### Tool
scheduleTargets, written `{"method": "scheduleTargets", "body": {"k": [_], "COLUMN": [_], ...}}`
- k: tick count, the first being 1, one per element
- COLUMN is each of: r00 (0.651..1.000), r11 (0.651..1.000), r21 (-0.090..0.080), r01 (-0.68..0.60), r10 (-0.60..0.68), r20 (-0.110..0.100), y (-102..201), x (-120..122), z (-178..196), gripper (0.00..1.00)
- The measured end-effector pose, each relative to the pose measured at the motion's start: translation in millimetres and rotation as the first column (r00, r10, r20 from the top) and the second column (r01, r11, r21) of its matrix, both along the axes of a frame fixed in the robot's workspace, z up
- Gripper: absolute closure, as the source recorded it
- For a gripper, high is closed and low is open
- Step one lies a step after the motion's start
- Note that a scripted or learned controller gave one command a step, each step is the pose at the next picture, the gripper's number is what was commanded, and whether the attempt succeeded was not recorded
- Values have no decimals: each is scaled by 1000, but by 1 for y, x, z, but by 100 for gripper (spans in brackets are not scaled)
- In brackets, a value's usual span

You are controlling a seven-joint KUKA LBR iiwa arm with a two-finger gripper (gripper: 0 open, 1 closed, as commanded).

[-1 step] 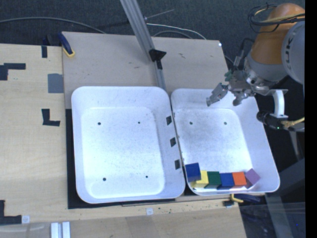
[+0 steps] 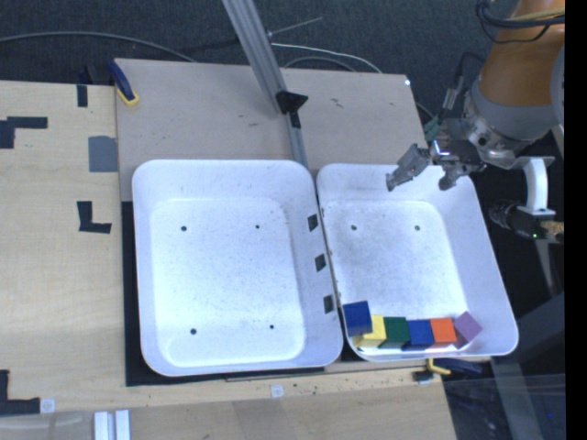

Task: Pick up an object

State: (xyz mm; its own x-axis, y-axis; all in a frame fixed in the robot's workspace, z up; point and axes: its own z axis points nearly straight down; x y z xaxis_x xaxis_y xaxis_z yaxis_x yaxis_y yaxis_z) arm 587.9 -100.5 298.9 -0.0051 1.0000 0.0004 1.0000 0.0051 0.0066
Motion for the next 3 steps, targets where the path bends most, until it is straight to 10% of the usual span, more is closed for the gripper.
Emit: {"method": "scheduleTargets", "body": {"k": [1, 2, 3], "r00": [1000, 1000, 1000], "r11": [1000, 1000, 1000], "r21": [2, 3, 15], "r01": [1, -2, -10], "r10": [-1, 2, 10], "r20": [-17, -14, -8], "y": [47, 116, 58], "x": [-17, -64, -76], "z": [-101, -108, -151], "gripper": [0, 0, 0]}}
